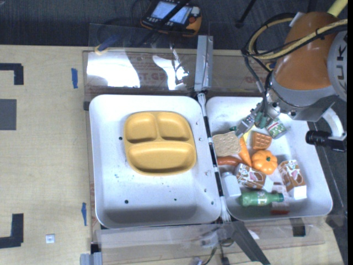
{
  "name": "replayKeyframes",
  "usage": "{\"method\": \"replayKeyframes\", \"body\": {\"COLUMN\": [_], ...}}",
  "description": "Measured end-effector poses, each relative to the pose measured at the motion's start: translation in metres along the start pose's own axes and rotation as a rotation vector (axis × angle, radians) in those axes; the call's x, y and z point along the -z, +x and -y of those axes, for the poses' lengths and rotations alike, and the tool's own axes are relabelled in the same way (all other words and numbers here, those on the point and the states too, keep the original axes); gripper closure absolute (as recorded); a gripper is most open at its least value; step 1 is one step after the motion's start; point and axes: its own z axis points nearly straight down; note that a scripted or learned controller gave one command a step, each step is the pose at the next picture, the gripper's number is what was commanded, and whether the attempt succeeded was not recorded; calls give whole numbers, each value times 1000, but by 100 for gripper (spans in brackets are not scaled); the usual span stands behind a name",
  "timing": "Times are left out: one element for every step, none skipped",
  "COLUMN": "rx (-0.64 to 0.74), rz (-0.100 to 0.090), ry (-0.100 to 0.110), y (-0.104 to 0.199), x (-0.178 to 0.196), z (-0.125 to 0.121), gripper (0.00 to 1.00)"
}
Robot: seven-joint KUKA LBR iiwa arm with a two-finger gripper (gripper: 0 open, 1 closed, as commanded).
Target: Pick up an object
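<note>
Divided plate (160, 141) in left bin (105, 197), toys heaped in right bin (320, 195)

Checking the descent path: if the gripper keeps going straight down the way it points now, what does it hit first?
Probably the orange waffle-like piece, or the green-and-white packet beside it. The gripper points down over the back of the right bin, above the toy-food pile. Height above the pile is unclear from this slanted view.
</note>
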Motion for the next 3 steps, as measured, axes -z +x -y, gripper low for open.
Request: {"method": "replayKeyframes", "body": {"rx": [111, -78, -373], "rz": [-4, 0, -4], "ry": [3, 0, 7], "y": [42, 18, 48], "x": [11, 7, 11], "z": [-15, -81, -45], "gripper": [100, 100, 100]}}
